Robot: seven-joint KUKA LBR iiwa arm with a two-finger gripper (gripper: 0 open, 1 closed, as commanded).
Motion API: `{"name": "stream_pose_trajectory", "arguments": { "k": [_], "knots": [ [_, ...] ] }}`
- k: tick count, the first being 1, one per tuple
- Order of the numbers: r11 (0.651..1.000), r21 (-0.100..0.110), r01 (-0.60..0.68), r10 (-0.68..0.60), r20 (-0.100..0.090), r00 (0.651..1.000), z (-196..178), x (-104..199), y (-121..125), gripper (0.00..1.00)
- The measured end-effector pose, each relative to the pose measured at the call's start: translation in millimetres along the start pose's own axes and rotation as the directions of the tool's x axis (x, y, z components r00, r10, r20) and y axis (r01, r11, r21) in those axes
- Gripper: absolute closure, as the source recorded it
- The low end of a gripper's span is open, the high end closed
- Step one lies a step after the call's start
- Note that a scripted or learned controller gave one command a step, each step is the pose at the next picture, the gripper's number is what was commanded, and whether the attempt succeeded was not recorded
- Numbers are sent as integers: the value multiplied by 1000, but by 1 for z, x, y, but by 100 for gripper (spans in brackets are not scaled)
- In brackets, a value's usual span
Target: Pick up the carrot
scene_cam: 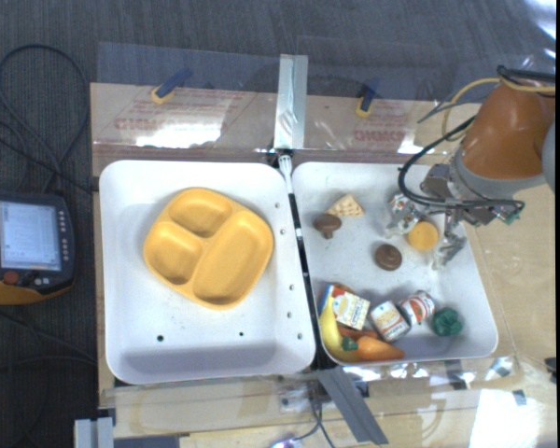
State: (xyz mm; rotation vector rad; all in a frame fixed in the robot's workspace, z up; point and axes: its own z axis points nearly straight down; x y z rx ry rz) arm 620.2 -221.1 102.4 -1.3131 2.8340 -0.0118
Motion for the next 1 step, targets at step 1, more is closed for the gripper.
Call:
{"name": "stream_pose_trajectory", "arguments": {
  "k": [1],
  "knots": [
    [979, -14, 202, -202, 0, 979, 12, -9, -3, 0]
  ]
}}
